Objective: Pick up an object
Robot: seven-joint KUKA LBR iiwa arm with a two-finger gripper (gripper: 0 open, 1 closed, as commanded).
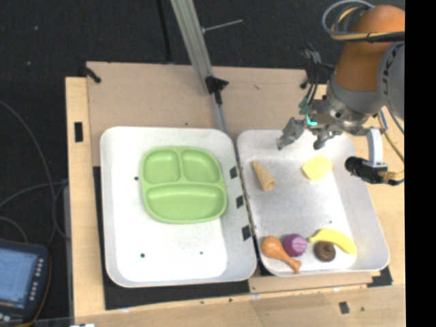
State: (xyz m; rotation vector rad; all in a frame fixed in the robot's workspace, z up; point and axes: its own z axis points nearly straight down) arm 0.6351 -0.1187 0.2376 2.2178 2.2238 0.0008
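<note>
While the pincer (304, 139) hangs spread and empty over the right bin's (354, 210) far edge, the yellow block (317, 168) lies just beside it; a descent here would probably miss.

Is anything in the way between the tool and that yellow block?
Nothing visible is. The tool hangs over the right bin, and the yellow block lies on bare bin floor; the cone sits off to the side.
</note>
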